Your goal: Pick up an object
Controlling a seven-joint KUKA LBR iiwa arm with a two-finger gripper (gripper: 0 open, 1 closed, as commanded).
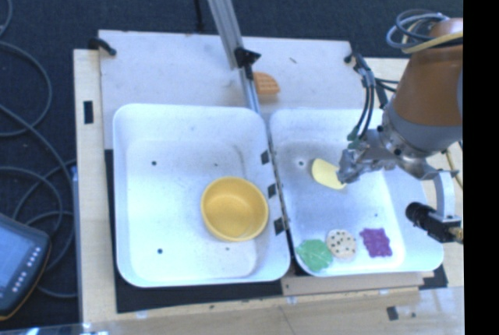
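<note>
Toys sit along the near edge of the right bin: green piece, cookie, purple piece. Left bin has a yellow bowl toward its near right. Further back in the right bin, the gripper is down right at a yellow piece, touching its right end; can't tell if the fingers are open or shut. Risk, I'd guess: it's only on the edge, so the flat piece slides or flips away. An orange thing lies beyond the bins.
</note>
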